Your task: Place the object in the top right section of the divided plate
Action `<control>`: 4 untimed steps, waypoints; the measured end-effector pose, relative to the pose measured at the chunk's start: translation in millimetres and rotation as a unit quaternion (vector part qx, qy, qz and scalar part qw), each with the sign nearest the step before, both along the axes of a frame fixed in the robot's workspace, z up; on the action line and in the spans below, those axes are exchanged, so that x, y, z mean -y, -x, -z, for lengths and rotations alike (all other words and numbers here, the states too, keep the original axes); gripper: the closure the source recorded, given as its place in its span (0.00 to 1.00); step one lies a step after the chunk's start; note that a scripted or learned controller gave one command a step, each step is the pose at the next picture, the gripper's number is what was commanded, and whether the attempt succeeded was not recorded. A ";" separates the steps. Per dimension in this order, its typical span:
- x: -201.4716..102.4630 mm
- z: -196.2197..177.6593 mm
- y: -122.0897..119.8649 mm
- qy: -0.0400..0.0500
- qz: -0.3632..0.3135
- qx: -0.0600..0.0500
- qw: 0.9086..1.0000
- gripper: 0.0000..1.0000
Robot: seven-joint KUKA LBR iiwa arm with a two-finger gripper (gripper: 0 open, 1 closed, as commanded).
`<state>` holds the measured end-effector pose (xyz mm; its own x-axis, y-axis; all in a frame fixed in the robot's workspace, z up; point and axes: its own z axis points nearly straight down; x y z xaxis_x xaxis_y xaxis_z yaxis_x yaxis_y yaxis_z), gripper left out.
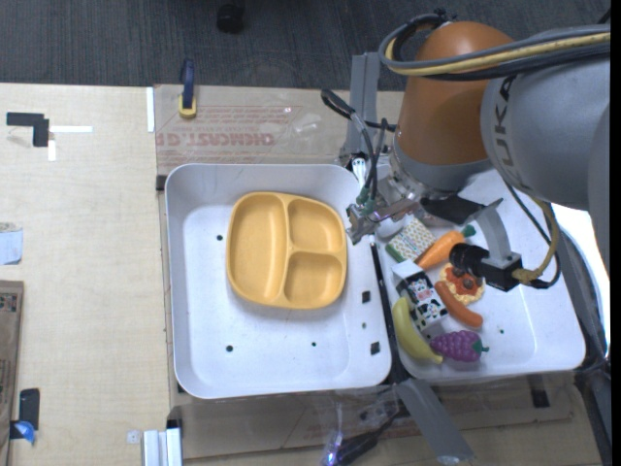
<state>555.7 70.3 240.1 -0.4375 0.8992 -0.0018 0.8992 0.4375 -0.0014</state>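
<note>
A yellow divided plate [287, 249] lies in the left white bin [194, 289]. It has one long section on its left and two smaller ones on its right, all three bare. My gripper [372, 216] hangs low over the rim between the two bins, just right of the plate's top right section. The wrist and cables hide its tip. A pale patterned piece [412, 237] lies right beside it in the right bin [543, 348], and whether the gripper touches it is hidden.
The right bin holds toy food: a carrot [441, 249], a banana [412, 338], purple grapes [458, 346], a sausage piece [460, 292] and a black-and-white item [422, 294]. The grey arm with its orange band [456, 76] covers that bin's upper part. A yellow clamp [187, 103] sits at the bench's back.
</note>
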 end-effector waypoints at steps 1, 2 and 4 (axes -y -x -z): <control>-44.9 64.9 42.2 0.000 0.055 -0.002 0.999 1.00; -45.2 44.5 24.7 0.000 0.158 0.000 0.987 1.00; -82.0 25.7 38.0 0.000 0.005 -0.002 1.000 1.00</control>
